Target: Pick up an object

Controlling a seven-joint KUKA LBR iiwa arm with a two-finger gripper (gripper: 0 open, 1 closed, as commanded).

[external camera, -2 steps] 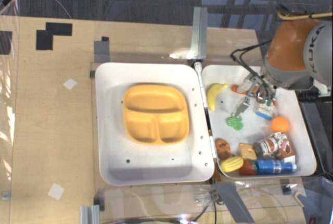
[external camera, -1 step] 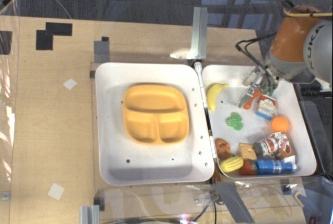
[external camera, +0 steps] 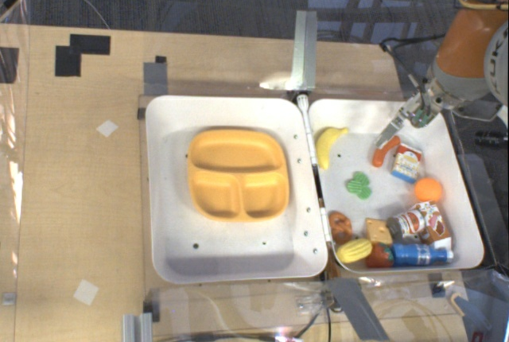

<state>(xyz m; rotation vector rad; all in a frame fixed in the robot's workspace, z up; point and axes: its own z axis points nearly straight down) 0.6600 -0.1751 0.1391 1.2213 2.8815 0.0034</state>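
claw (external camera: pixel 393 134) seen low in right bin (external camera: pixel 465 173), its state cannot be told | sausage (external camera: pixel 385 150) lies just below tip, carton (external camera: pixel 406 163) crowded beside | risk: sausage is nudged aside or carton is snagged

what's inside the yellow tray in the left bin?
The yellow tray in the left bin shows three bare compartments. What lies beneath it is covered. The toys sit in the right bin.
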